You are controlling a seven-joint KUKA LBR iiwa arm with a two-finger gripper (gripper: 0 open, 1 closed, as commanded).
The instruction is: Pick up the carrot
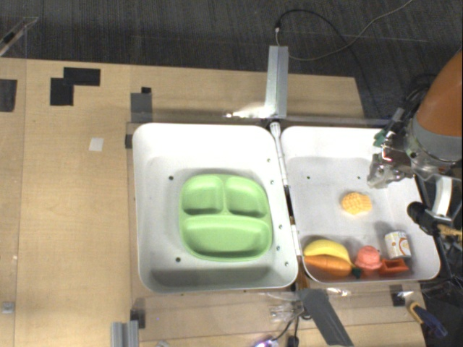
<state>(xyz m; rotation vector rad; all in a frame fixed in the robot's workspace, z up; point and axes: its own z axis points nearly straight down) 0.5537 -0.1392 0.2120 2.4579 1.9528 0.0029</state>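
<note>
The grey two-finger gripper [381,172] hung over the upper right part of the right shallow white plastic bin [318,150], and nothing sat between its fingers; whether they were apart or together could not be told from this angle. Well down and to the left of it, the orange carrot [330,266] lay against the bin's near wall, tucked just under a yellow banana [327,249]. Nearer the gripper, down-left, sat a round yellow knobbly toy [356,203]. Below it: a pink lump [368,257], a small white can [397,244]. Far left, a green divided plate [225,216] rested in the left white bin [155,194].
</note>
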